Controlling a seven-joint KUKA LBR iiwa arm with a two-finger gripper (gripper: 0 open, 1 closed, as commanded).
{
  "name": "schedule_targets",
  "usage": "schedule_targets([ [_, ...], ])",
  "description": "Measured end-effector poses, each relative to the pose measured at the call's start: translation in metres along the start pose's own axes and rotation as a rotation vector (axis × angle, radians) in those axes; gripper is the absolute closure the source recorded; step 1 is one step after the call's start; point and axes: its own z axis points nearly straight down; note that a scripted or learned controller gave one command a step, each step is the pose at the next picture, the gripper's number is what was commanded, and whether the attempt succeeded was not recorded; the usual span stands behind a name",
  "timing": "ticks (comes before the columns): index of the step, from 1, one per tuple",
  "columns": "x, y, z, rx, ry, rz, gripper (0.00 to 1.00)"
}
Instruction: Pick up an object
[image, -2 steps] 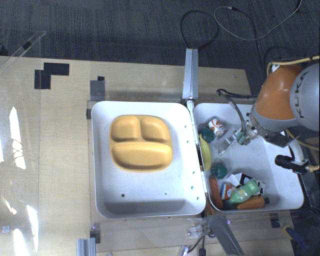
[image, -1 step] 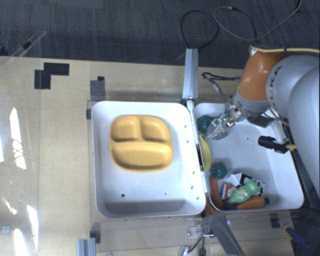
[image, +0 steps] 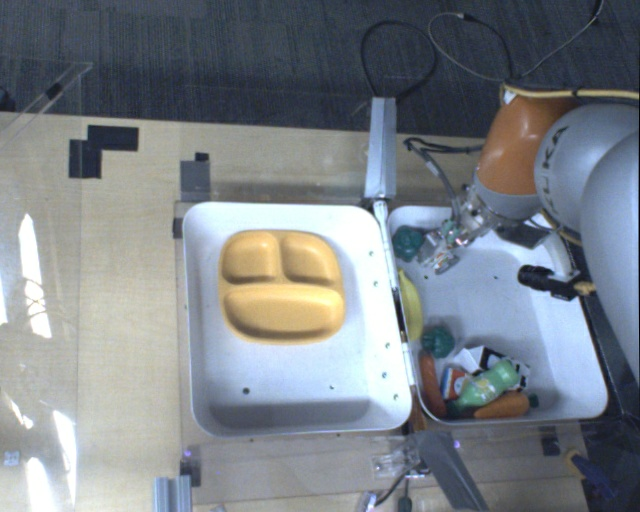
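Objects are lying clustered in the right bin (image: 560, 300) as we are watching the gripper (image: 442, 250) hovering just beside a teal object (image: 408, 241); its grip is unreadable. A yellow tray (image: 282, 285) is sitting in the left bin (image: 290, 400).

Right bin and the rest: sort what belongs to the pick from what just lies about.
Job:
end effector
teal object
banana
green bottle
carrot
right bin

Lying about:
yellow tray
left bin
cables
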Motion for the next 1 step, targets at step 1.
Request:
schedule_targets([
  [1, 0.0155, 0.0174, -0.0871, 0.006, 0.006, 0.029, 1.00],
])
